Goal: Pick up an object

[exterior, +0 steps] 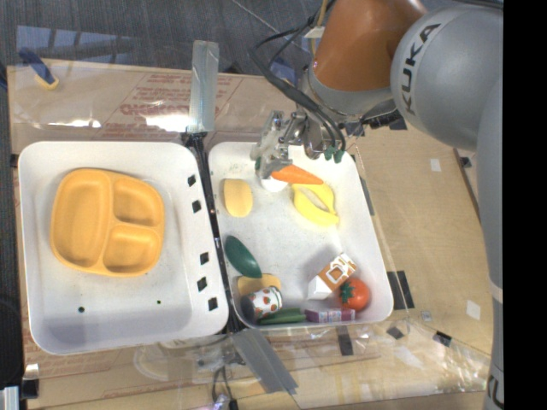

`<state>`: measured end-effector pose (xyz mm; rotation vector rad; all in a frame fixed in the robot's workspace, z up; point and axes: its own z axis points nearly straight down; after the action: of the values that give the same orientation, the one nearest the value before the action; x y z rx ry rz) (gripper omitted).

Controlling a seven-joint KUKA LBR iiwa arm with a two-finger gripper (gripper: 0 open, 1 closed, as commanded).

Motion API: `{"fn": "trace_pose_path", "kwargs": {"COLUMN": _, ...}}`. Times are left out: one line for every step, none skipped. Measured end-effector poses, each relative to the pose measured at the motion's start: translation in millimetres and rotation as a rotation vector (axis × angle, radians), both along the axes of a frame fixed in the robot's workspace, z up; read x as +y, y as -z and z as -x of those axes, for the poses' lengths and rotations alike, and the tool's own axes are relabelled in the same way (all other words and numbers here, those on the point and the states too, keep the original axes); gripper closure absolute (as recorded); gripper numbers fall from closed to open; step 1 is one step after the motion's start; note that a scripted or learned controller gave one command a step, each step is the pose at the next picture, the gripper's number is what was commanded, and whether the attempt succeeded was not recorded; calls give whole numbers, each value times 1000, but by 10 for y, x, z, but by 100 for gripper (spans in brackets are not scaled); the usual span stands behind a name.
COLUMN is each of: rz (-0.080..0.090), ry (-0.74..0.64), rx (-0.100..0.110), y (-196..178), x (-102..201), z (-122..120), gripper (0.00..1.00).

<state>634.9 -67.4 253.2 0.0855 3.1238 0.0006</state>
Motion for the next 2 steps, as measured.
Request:
{"fn": "trace_pose_path", "kwargs": {"rz": 3, "ry": -33, "rx": 9, "y": -598, "x": -467, "z": -187, "gripper": 100}}
{"fn": "trace_pose_path", "kwargs": {"rz": 2, "ry": -39, "rx": 8, "y": -692, "x": -445, "z": -196, "gripper": 100}}
